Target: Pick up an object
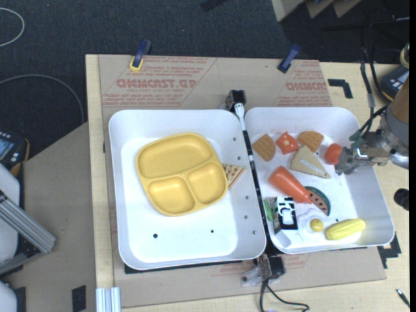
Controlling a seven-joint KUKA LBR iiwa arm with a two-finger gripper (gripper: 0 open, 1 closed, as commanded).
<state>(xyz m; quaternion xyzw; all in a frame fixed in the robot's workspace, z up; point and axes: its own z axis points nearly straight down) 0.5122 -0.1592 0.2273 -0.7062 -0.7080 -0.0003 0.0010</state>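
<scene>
Camera view looked down on 2 shallow white bins set side by side on a tabletop (195, 83) covered by brown board printed in red with "CHEMCAST.GP", readable at the upper left and repeated in part at the upper right.

The right white bin (374, 200) held the small toy foods. A round tan cookie-like piece (264, 147) lay at the upper left, with a small red-orange piece (286, 142) and a brown bread-shaped piece (311, 139) just beside it. A pale wedge of toy cheese (309, 164) sat below those, and a small red tomato-like ball (333, 153) lay near its right end. An orange toy carrot (290, 184) slanted through the middle, touching a watermelon slice with dark rind (318, 201). A black and white packet (286, 214) with bold white marks, too blurred to read, lay at the lower left, beside a small yellow ball (316, 225) and a yellow toy corn cob (345, 228).

The grey gripper (346, 162) hung over the bin's right part, just beside the red ball; whether the jaws were open or closed could not be told.

The left white bin (123, 174) carried a yellow plastic plate with 3 compartments (181, 173), and a tan waffle-patterned wedge (233, 173) touched its right edge.
</scene>
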